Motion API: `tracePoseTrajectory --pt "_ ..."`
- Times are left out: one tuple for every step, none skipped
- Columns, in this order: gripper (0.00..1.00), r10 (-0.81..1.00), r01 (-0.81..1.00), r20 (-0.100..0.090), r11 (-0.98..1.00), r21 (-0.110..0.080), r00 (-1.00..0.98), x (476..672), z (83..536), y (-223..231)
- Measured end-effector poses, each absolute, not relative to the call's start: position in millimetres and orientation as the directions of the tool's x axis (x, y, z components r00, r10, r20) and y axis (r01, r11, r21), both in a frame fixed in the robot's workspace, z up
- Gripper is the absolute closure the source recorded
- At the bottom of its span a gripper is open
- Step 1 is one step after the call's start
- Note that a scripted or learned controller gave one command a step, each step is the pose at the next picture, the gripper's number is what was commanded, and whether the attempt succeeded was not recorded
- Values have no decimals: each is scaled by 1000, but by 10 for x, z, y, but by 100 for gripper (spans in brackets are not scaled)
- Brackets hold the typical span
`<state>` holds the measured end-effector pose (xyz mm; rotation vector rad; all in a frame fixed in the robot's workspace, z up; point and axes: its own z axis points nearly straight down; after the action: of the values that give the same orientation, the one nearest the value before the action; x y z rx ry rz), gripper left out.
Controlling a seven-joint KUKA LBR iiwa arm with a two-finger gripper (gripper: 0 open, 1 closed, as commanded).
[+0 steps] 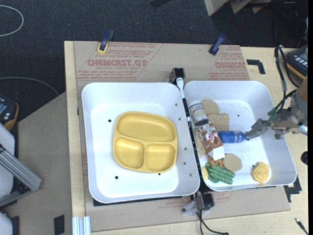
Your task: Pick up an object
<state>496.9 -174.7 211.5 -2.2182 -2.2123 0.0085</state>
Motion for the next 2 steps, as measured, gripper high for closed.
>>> tracePoseTrajectory --pt "0 1000 1000 0 0 0 0 4995 2162 -1746" --pt "0 1000 1000 3 -1 -7 1 4913 1691 -1783"
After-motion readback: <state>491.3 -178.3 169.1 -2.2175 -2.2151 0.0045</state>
